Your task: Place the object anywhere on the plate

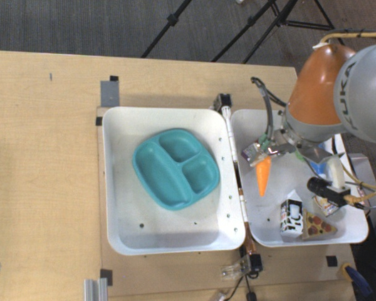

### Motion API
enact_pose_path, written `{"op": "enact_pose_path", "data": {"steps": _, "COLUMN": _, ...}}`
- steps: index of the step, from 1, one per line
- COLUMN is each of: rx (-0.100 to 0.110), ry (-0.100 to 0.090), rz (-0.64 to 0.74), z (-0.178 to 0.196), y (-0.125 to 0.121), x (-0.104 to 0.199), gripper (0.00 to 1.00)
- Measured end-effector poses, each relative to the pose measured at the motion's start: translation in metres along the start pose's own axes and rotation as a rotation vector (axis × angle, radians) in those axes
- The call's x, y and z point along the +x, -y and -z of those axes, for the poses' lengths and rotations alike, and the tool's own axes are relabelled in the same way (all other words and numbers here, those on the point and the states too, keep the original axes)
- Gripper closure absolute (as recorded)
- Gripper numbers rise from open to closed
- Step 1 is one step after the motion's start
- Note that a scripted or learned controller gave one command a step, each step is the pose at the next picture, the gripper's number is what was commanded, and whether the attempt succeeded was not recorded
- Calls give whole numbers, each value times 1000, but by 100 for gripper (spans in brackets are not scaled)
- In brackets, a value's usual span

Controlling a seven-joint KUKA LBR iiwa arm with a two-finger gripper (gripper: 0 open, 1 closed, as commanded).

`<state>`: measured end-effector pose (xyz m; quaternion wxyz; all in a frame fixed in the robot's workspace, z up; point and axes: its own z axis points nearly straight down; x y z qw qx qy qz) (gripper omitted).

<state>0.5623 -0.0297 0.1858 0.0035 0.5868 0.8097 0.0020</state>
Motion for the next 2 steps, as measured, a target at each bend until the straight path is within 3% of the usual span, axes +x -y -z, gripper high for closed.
{"op": "enact_pose_path", "data": {"steps": 1, "rx": 2, "ry": -3, "rz": 55, "z": -1, "y": -49, "x": 74, "gripper": 100}}
{"op": "enact_pose_path", "data": {"steps": 2, "rx": 2, "ry": -2, "rz": 55, "z": -1, "y": -49, "x": 74, "gripper": 0}}
